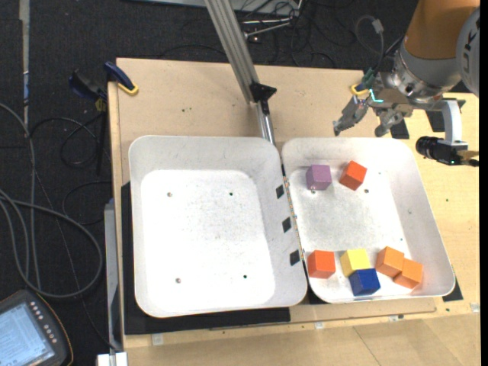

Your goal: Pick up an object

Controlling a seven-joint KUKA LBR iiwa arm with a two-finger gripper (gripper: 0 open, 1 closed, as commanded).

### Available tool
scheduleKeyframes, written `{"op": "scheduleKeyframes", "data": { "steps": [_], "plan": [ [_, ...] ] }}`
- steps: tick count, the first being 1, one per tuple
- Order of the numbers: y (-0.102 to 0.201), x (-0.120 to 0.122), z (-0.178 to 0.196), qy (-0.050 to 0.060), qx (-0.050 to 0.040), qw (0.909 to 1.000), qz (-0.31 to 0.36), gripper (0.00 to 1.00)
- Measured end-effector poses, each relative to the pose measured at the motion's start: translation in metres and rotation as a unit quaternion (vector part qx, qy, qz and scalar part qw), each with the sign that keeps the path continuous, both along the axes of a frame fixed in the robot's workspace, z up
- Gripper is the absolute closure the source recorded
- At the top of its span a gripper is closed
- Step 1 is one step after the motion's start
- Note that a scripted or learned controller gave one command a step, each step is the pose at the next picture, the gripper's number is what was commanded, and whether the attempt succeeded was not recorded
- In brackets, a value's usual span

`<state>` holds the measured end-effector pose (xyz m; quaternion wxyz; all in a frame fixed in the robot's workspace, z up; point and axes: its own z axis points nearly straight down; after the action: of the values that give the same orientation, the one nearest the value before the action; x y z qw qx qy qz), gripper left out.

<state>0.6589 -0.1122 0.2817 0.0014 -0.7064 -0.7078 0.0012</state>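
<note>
Nearest the lens, at the lower left, a small lit screen (27, 334) sits on the dark floor among loose cables. Moving right, the left bin (152, 155) lies on the tan bench (183, 97), and the right bin (415, 170) holds my choices: a purple cube (319, 177) and an orange cube (353, 175) near the far wall, then a red-orange cube (322, 263), a yellow cube (354, 261), a blue cube (364, 281) and two orange blocks (400, 266) along the near wall. My claw (371, 118) hangs above the right bin's far rim, gripping nothing; its fingers look spread, though the view there is cluttered. I judge I am in the approach: next I must come down over one cube, likeliest the orange one beside me.
</note>
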Motion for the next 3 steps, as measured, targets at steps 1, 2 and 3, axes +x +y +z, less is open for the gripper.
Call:
{"op": "scheduleKeyframes", "data": {
  "steps": [1, 2, 3],
  "plan": [
    [0.000, 0.001, 0.003, -0.002, -0.0006, 1.0000, 0.001, 0.00],
    [0.002, 0.002, -0.041, 0.000, -0.0005, 1.0000, 0.000, 0.00],
    [0.006, 0.001, -0.105, 0.001, -0.0001, 1.0000, 0.000, 0.00]
  ]
}}
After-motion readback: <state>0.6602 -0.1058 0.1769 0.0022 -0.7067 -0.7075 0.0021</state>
